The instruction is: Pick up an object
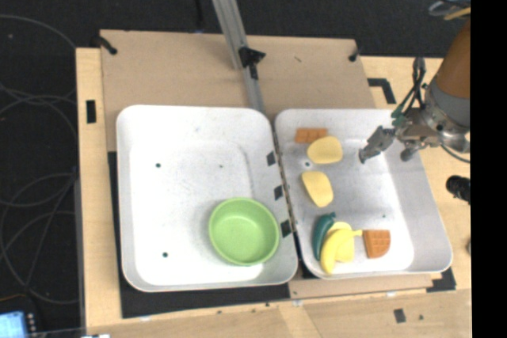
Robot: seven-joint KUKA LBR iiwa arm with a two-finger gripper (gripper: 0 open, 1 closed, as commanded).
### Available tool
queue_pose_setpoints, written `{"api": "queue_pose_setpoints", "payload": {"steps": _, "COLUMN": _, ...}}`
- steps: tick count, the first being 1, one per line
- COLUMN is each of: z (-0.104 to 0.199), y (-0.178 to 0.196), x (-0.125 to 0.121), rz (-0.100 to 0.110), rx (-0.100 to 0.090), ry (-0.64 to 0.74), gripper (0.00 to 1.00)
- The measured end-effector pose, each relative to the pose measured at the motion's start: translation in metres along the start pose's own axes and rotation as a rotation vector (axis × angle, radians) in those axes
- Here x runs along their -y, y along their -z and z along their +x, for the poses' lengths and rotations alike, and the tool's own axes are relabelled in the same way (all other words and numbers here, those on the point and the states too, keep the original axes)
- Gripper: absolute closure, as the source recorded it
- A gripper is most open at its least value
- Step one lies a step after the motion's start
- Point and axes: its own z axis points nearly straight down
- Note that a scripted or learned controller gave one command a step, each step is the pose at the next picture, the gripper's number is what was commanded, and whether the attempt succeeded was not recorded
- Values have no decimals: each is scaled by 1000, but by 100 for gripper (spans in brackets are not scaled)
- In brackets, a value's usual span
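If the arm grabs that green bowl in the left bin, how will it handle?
The green bowl looks like thin plastic, so probably light and rigid. Its rounded wall may slip from a pinch; the rim seems safer. Sitting upright, it should slide rather than tip.

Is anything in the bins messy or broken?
Nothing looks broken or spilled. The green bowl sits upright in the left bin. One yellow piece lies partly on a teal one.

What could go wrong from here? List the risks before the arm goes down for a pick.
1. The gripper hangs over bare floor of the right bin, apart from every item; a straight descent would likely close on nothing.
2. The yellow piece overlaps the teal piece, with the orange block close beside, so a grasp there may nudge neighbours.
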Motion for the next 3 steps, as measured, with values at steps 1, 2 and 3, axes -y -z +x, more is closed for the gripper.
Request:
{"api": "queue_pose_setpoints", "payload": {"steps": 1, "z": 0, "y": 0, "x": 0, "rz": 0, "rx": 0, "ry": 0, "gripper": 0}}
{"api": "queue_pose_setpoints", "payload": {"steps": 2, "z": 4, "y": -41, "x": -1, "rz": 2, "rx": 2, "ry": -3, "gripper": 0}}
{"api": "queue_pose_setpoints", "payload": {"steps": 3, "z": -6, "y": -88, "x": -1, "rz": 5, "rx": 3, "ry": -5, "gripper": 0}}
